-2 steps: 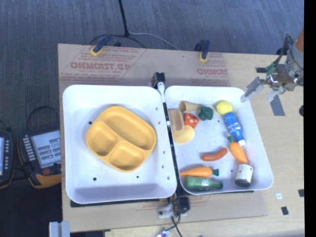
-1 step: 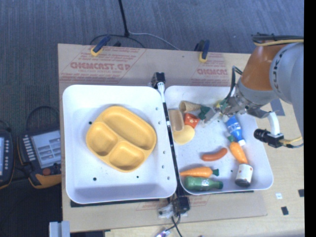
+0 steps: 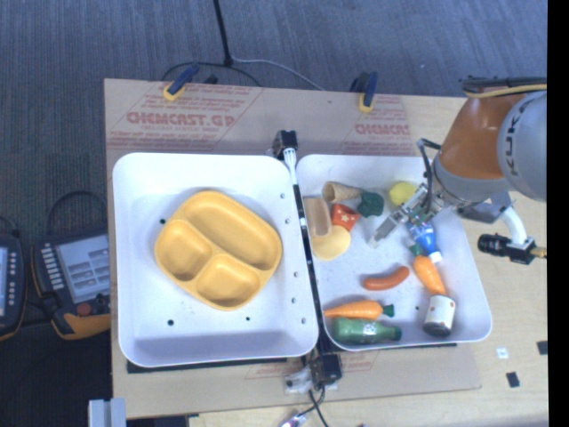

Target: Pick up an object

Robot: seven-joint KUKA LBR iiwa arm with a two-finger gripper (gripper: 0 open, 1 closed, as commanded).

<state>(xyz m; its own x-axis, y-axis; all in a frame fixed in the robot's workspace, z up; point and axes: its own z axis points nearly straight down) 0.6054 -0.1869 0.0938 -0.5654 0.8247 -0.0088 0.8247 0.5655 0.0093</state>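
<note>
— Where is your gripper (image 3: 397, 219) now?

— Over the right bin (image 3: 471, 323), in its far half, just inside from the right wall. My arm (image 3: 484, 149) comes in across that bin's far right corner. Whether I am open or closed I cannot tell; nothing is visibly gripped.

— What lies closest?

— The yellow lemon (image 3: 402, 191), just beyond my tip toward the far edge. The green broccoli (image 3: 371, 203) sits beside it, toward the divider between the bins.

— And the longer things?

— The orange carrot (image 3: 429, 274) lies nearward of me along the right wall, its long axis running far-to-near. The red sausage (image 3: 386, 279) lies mid-bin, running roughly left-to-right.

— Your choice?

— I judge the lemon easiest: a short shift toward the far edge, and being round, no axis to match.
</note>
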